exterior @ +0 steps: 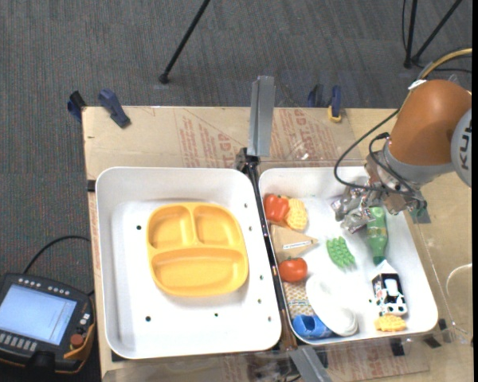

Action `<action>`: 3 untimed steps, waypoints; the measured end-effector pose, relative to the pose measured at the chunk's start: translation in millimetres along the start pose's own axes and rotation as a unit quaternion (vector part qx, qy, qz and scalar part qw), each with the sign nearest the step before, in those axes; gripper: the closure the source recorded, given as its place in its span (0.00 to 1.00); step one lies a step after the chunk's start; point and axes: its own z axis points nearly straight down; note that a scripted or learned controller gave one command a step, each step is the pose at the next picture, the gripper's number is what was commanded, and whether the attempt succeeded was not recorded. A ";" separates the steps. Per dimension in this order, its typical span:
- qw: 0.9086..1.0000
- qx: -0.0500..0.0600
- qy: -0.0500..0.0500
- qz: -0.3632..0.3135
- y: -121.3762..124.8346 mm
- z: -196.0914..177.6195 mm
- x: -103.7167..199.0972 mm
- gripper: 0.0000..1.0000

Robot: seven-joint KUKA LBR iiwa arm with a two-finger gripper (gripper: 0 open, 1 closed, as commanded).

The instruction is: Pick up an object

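Green bottle [377,242] lying in the right bin [424,281], near its far right side, just beside a crumpled silvery wrapper [349,208]. Directly above both, gripper [374,205] hanging low from the grey arm with its orange band [432,123]. Jaws too blurred against the wrapper to tell whether apart or together; nothing seen clamped. Judged as the approach step, no grasp yet. Next move likely called for settling over one item and closing cleanly. Elsewhere: green toy [341,252], tomato [293,270], white bowl [331,305]. Left bin [111,205] held a yellow divided plate [197,248].
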 end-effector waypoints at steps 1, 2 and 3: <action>0.999 0.000 0.004 0.033 43.6 -7.4 -11.3 1.00; 0.991 0.001 0.002 -0.131 -9.4 -64.4 10.0 1.00; 0.958 -0.005 0.006 -0.286 82.0 15.6 25.4 1.00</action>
